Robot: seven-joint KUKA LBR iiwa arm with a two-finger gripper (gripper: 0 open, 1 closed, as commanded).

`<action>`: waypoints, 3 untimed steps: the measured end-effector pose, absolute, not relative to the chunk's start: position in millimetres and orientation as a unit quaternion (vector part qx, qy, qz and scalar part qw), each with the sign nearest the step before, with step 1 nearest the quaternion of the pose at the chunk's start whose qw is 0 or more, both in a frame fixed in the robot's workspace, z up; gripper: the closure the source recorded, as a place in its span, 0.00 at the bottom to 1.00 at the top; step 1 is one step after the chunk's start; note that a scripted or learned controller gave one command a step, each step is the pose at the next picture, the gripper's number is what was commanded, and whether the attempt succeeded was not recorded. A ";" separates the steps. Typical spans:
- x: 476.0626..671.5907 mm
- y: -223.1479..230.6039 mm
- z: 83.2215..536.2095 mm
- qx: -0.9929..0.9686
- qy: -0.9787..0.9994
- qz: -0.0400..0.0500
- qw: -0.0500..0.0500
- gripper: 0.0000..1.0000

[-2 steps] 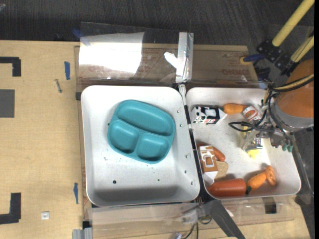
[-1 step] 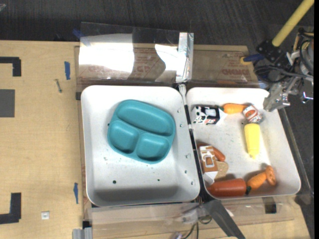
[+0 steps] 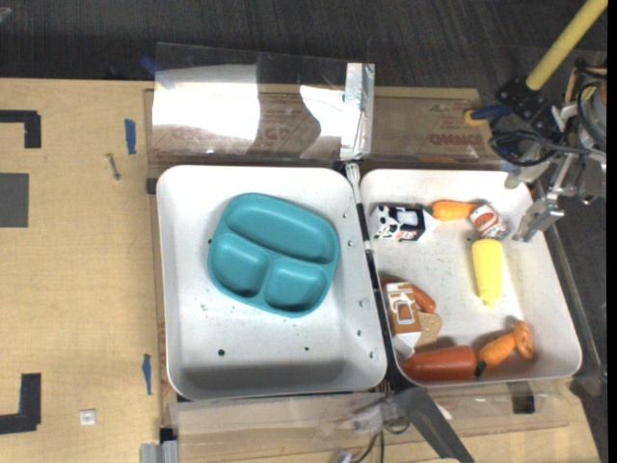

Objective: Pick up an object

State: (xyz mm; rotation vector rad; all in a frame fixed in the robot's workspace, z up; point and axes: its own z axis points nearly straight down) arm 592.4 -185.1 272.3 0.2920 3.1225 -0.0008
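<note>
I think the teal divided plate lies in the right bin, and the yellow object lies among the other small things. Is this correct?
Not quite. The camera view shows the teal divided plate in the left bin, alone. The yellow object does lie among the other small things, in the right bin.

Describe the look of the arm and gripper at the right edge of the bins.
The gripper is slim, metallic grey, and hangs from a boxy grey wrist block. Black cables loop around the wrist, with a blue clip among them. A yellow rod slants up behind.

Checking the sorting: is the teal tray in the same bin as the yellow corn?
No, the teal tray lies in the left bin; the yellow corn is in the right bin.
</note>
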 end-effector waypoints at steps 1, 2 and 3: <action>569.0 -184.0 118.5 0.183 0.983 0.001 -0.003 0.00; 559.0 -195.6 88.4 0.235 0.972 0.001 0.004 0.00; 535.7 -176.5 88.9 0.293 0.956 0.000 0.005 0.00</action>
